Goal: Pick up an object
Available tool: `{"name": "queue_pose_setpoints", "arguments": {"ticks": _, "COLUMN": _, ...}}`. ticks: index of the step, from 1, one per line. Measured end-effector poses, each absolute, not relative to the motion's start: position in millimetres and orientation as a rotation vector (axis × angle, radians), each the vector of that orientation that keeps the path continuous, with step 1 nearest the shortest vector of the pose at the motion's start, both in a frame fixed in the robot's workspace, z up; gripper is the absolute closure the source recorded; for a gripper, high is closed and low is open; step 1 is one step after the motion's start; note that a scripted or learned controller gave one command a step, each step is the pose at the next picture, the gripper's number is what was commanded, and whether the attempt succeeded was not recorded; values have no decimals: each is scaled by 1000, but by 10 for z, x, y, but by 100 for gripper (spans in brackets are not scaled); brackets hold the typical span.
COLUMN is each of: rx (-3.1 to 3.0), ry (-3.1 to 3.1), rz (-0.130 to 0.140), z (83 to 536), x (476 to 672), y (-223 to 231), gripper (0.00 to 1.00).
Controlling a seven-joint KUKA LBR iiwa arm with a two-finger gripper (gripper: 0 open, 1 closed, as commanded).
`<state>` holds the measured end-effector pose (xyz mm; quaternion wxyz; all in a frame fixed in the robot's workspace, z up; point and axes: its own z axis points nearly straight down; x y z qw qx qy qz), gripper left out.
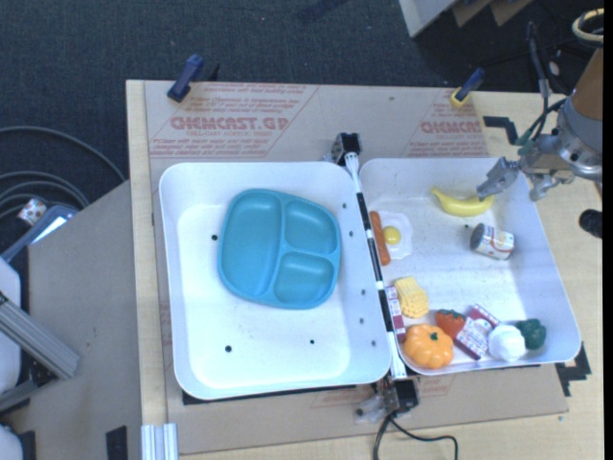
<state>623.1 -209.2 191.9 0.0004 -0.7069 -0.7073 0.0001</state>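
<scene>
The arm enters at the upper right, its grey wrist housing sitting just behind and to the right of the jaws. The gripper hangs with its two grey fingers splayed apart, one to the left and one to the right, with nothing held between them.

The gripper hangs with fingers spread over the right bin's far edge, just beside a banana; a blue plate lies in the left bin
</scene>
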Motion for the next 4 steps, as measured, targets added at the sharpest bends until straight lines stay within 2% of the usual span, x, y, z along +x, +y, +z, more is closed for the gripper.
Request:
{"name": "queue_pose_setpoints", "arguments": {"ticks": 1, "rx": -2216, "ry": -2221, "rz": 3, "z": 834, "x": 6568, "y": -2050, "gripper": 0}}
{"name": "queue_pose_setpoints", "arguments": {"ticks": 2, "rx": -2218, "ry": -2225, "rz": 3, "z": 954, "x": 6581, "y": -2055, "gripper": 100}}
{"name": "queue_pose_setpoints", "arguments": {"ticks": 3, "rx": -2218, "ry": -2225, "rz": 3, "z": 952, "x": 6580, "y": -2052, "gripper": 0}}
{"name": "queue_pose_setpoints", "arguments": {"ticks": 4, "rx": -2219, "ry": -2227, "rz": 3, "z": 1060, "x": 6587, "y": -2053, "gripper": 100}}
